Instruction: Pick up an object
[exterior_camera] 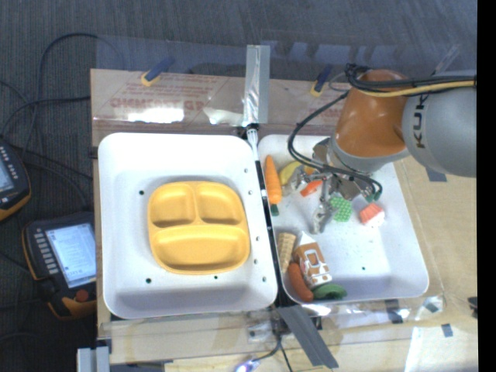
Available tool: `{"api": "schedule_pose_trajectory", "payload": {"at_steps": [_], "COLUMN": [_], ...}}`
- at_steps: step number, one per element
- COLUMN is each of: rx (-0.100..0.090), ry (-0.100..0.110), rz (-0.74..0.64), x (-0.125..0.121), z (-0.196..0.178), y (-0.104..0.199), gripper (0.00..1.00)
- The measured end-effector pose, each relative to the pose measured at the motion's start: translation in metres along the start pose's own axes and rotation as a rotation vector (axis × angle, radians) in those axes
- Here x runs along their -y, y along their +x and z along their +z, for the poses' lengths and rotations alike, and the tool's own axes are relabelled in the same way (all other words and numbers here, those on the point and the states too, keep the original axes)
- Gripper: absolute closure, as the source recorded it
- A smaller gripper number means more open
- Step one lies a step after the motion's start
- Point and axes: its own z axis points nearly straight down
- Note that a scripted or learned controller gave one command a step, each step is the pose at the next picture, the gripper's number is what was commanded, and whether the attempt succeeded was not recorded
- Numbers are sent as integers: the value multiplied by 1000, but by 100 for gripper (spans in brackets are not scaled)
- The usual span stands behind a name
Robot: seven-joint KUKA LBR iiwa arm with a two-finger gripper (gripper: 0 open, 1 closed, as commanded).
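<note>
A: Two bins; which holds the pickings?

B: Right bin (403, 239): toy carrot (272, 180), green studded block (339, 207), small carton (314, 263), other toys. Left bin (116, 208) holds a yellow divided tray (198, 225).

A: And the gripper (332, 196)?

B: Low over the green block; I cannot tell its state. Best to centre on one piece and descend straight, clear of neighbours.

Grey arm (434, 126) reaching leftward, hand (332, 204) pointing down
</note>
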Motion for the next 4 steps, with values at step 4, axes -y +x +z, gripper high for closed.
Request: {"api": "schedule_pose_trajectory", "payload": {"at_steps": [4], "rx": [-5], "ry": [-5], "rz": [-277], "x": [-10], "z": [-76], "y": [20], "gripper": [0]}}
